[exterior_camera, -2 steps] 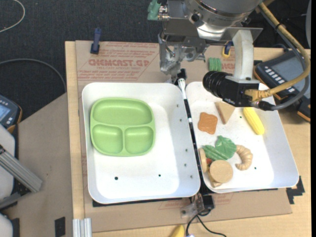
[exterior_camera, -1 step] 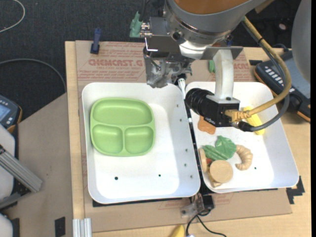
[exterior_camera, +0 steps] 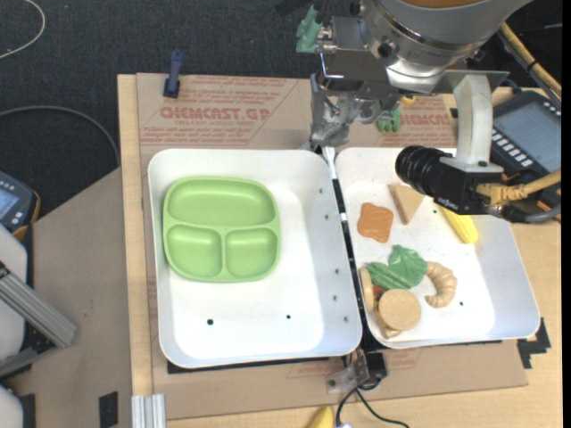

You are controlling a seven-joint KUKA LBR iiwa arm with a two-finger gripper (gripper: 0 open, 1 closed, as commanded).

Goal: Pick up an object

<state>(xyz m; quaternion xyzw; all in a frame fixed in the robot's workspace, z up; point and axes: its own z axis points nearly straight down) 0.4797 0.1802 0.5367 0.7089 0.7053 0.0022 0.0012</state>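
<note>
Grey pincer (exterior_camera: 332,123) is held above the far edge between both bins, empty; whether it is spread cannot be told. Food pieces wait in the right bin (exterior_camera: 500,283).

Even, bright overhead light, no harsh glare; the white bins (exterior_camera: 259,328) read clean with slight blowout. Soft short shadows under the green divided plate (exterior_camera: 221,230) and food items. Arm (exterior_camera: 446,7) at top is close to the lens and a bit soft; the rest is sharp.

Green divided plate (exterior_camera: 220,230); white bins (exterior_camera: 303,328); orange cracker (exterior_camera: 376,222); yellow banana (exterior_camera: 461,226); tan croissant (exterior_camera: 441,284).
</note>
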